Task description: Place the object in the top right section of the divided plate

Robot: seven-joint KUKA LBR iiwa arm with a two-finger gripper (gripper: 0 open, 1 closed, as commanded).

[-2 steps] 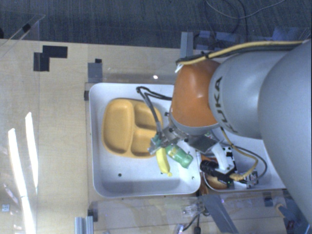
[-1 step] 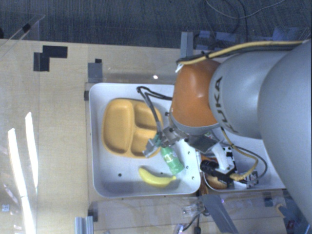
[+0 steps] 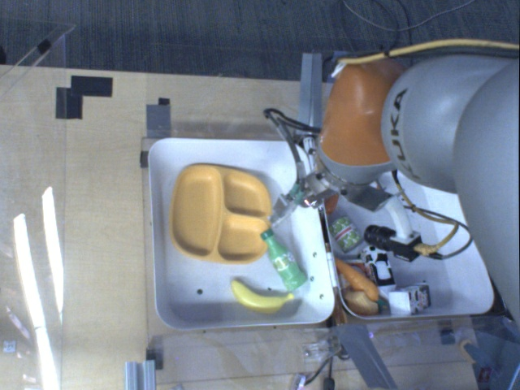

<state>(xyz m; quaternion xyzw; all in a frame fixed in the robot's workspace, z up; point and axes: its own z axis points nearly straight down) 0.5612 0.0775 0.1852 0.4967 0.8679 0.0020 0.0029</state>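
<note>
Currently, the left bin (image 3: 162,299) carries the divided plate (image 3: 219,212), a yellow three-section dish lying in the bin's upper half, nearer its left wall. A green bottle (image 3: 283,260) lies tilted just off the plate's lower right corner, its cap end touching or nearly touching the plate rim. A banana (image 3: 260,296) rests near the bin's bottom edge, just below the bottle's base; contact between the two cannot be confirmed.

The grey arm (image 3: 455,112), with its orange band (image 3: 357,112), reaches in over the divider between the bins. The gripper (image 3: 294,199) sits beside the plate's right rim, above the bottle's cap. No object is visible between its fingers; whether the fingers are released or clenched cannot be determined at this resolution.

The right bin (image 3: 479,295) holds several small items along its left wall: a green-and-white packet (image 3: 345,232), an orange-brown object (image 3: 357,281) and a white box (image 3: 408,298). Cables (image 3: 431,246) trail from the wrist across this bin.
</note>
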